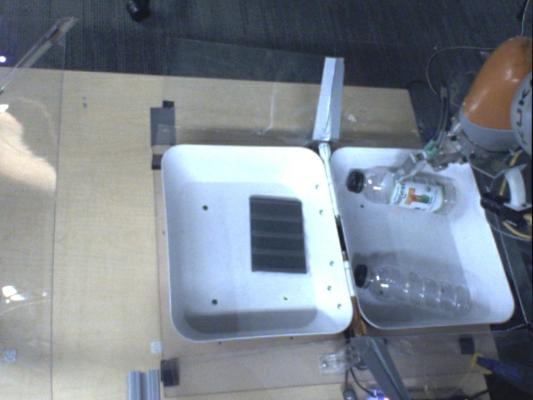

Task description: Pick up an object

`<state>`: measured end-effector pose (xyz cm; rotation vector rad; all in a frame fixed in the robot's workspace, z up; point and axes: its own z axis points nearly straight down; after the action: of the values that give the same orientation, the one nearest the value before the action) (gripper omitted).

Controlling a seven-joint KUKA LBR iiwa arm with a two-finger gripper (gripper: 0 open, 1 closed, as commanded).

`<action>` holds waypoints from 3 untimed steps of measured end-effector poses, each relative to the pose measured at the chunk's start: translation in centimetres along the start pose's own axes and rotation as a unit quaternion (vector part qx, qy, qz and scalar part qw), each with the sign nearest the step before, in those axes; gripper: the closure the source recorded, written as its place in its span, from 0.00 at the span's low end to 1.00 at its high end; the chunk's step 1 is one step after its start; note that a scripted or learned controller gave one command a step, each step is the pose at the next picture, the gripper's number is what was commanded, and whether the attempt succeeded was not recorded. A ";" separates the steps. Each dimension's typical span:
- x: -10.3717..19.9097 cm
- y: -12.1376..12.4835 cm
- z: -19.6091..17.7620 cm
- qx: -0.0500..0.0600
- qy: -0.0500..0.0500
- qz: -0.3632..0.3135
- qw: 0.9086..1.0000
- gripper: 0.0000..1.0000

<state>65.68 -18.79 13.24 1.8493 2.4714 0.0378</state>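
Reaching in over the right bin's [500, 261] far right corner, the gripper [435, 152] hangs by a labelled bottle [400, 190]; its grip cannot be judged. Another clear bottle [412, 288] lies near the front edge.

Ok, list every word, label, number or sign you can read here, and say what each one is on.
No text here can be read.
Labelled bottle in the right bin: its white label with orange and green marks is too small and blurred to read.
Ridged clear bottle: no label to be seen.
Dark ribbed pad in the left bin: no markings.
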 end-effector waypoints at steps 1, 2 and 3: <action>-0.7 0.4 0.1 -0.001 -0.003 -0.069 0.998 0.00; -0.7 0.4 0.1 -0.002 -0.003 -0.056 0.998 0.00; -1.3 0.4 -0.6 0.010 0.004 0.093 0.996 0.00</action>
<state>66.42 -19.87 13.88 2.0858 2.3038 0.0268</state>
